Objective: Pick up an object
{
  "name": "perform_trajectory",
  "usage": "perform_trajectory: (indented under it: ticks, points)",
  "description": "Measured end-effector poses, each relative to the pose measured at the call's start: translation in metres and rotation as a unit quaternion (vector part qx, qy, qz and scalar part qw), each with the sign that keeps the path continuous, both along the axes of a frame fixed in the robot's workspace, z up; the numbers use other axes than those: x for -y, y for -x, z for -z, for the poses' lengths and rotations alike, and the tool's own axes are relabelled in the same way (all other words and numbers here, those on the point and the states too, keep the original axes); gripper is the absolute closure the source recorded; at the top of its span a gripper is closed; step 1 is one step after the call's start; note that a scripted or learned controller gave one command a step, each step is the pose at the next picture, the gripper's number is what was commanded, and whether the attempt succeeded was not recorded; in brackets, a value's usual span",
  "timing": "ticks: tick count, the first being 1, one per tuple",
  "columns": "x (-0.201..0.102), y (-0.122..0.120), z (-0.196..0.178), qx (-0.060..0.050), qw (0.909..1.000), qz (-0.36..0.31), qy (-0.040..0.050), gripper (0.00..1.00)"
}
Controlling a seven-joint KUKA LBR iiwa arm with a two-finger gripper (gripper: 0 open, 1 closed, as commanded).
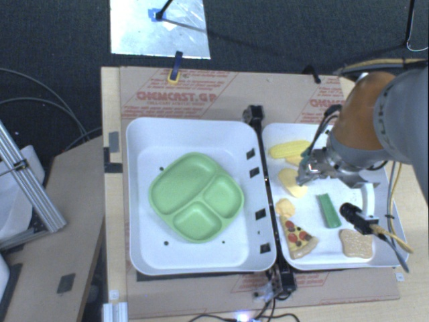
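At the upper left of your frame, a shiny metal sheet [159, 17] lies on dark carpet [53, 32]. A cardboard sheet [201, 89] with red lettering sits below it. An aluminium frame rail [27, 180] crosses the left edge.

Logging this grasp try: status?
Gripper low in right bin, over pale yellow piece. No grasp confirmed. Corn, green block close by.
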State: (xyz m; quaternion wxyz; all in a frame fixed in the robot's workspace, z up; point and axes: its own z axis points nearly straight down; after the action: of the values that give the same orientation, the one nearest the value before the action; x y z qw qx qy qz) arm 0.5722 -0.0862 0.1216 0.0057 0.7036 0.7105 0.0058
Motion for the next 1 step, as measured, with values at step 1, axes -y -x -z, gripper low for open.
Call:
perform_trajectory:
  ticks: [1]
  points:
    - [-0.0003, -0.0008, -0.0105, 0.001, 1.0, -0.002, -0.0003, 1.0]
